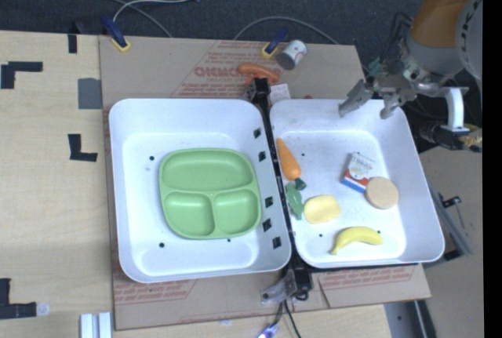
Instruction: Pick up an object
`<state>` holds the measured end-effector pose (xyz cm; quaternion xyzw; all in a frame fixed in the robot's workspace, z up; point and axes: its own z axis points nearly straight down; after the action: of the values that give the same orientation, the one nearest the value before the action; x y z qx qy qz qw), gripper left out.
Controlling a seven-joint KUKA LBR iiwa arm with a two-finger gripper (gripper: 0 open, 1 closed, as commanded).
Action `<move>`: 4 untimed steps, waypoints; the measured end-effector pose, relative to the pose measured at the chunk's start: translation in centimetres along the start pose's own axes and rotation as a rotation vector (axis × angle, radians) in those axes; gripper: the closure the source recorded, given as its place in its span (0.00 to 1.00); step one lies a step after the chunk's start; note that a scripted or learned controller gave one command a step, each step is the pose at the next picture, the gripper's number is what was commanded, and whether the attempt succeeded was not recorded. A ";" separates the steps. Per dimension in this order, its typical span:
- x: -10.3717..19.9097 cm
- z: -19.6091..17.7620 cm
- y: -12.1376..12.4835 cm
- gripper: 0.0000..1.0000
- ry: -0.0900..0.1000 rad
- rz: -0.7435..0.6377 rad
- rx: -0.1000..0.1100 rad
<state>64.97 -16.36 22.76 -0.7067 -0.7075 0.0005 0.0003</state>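
Objects are lying untouched in the right bin [420, 179]: a carrot [289, 160] near its left wall, a lemon [321, 208] and banana [355, 238] toward its front, and a small box [358, 171] touching a tan disc [382, 193] near its right side. Nothing is being gripped, so the whole pick is looking undone: choosing, descending, closing and lifting are all remaining. The gripper [369, 103] is hovering over the bin's back edge, well apart from every object, its fingers spread wide with nothing between them. The arm [443, 19] is reaching in from beyond the bin's back right corner, wrist angling down toward the bin.
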 end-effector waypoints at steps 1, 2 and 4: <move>5.7 7.2 -5.5 0.00 0.001 -0.001 0.003; 6.2 12.8 -3.1 0.00 -0.011 0.005 -0.017; 3.1 9.0 -9.7 0.00 0.001 0.001 0.002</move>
<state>55.28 -13.27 13.73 -0.7071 -0.7072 0.0009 0.0015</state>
